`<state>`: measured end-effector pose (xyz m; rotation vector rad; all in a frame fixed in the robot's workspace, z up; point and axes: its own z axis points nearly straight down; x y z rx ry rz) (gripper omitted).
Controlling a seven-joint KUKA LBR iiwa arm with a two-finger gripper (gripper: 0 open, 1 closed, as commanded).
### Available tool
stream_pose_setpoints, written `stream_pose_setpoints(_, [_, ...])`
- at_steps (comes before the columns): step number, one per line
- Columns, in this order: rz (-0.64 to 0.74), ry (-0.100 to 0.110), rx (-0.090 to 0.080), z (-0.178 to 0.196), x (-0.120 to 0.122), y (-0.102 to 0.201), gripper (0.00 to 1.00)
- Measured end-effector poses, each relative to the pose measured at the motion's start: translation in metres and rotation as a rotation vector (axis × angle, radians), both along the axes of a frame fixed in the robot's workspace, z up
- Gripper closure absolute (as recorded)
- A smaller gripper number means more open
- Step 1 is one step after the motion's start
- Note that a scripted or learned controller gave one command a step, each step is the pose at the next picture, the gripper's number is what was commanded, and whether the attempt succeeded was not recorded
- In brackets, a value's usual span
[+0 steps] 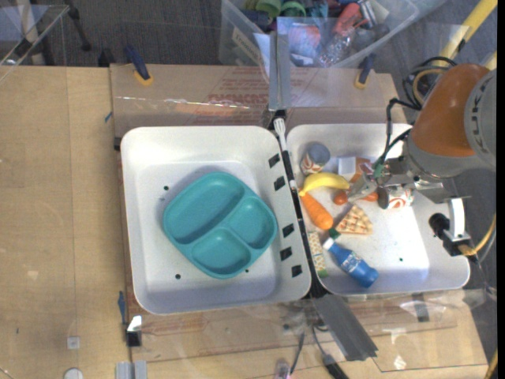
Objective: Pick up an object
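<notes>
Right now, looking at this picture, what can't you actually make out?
- Gripper: the camera view is too blurry among the toys to tell whether it grips anything.
- Small items by the banana: too small to name.
- Clear tub behind the bins: cut off by the top edge.

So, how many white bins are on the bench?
2. The left bin holds a teal divided plate. The right bin holds small items, with the gripper above them.
</notes>
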<state>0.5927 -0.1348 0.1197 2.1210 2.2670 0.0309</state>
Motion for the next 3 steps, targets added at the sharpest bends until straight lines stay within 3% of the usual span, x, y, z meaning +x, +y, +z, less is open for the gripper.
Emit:
stream_pose_setpoints(1, [0.015, 0.028, 0.007, -0.029, 0.043, -0.023, 0.0])
stream_pose_setpoints(2, [0.049, 0.044, 0.007, -0.031, 0.074, -0.02, 0.0])
stream_pose_setpoints(3, [0.113, 0.033, 0.007, -0.03, 0.024, 0.024, 0.0])
